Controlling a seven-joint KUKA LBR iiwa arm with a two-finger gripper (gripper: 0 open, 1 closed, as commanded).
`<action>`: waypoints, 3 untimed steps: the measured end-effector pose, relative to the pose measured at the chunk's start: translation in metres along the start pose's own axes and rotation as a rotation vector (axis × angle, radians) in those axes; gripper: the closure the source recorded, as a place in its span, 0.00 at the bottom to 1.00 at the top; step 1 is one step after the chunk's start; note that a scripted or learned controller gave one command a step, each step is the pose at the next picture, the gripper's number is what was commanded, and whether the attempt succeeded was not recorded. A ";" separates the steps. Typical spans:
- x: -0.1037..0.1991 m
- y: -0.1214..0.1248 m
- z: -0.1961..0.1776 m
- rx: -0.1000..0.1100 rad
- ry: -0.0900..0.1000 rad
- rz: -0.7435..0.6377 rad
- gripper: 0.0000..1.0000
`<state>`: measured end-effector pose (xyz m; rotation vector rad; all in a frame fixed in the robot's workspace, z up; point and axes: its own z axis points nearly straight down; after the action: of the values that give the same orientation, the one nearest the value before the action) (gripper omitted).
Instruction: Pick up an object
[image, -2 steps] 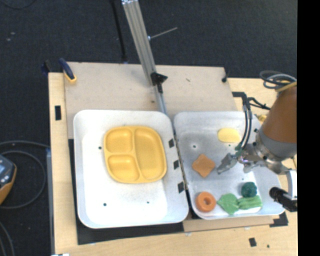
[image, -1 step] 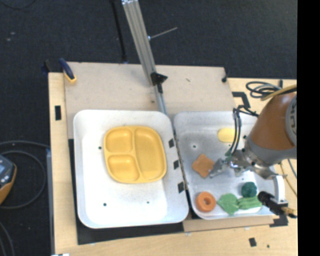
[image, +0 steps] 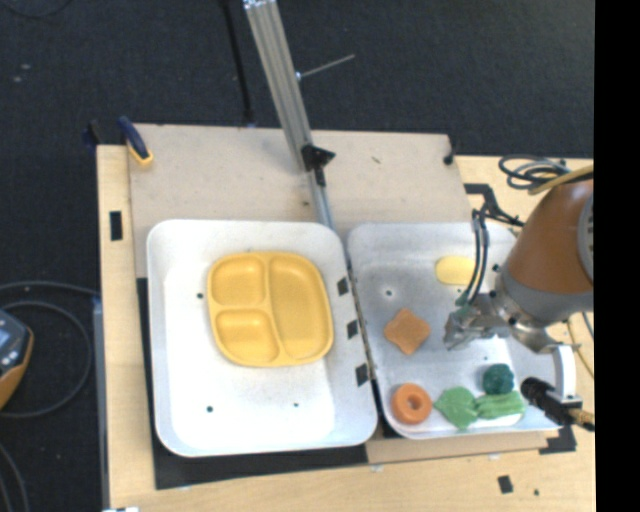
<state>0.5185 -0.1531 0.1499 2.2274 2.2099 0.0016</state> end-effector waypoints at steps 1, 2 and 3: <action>0.000 0.004 -0.043 -0.003 0.000 -0.012 1.00; 0.000 -0.001 -0.105 -0.005 -0.001 -0.011 1.00; -0.001 0.001 -0.118 0.000 0.001 -0.011 1.00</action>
<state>0.5187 -0.1540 0.2682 2.2149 2.2228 0.0029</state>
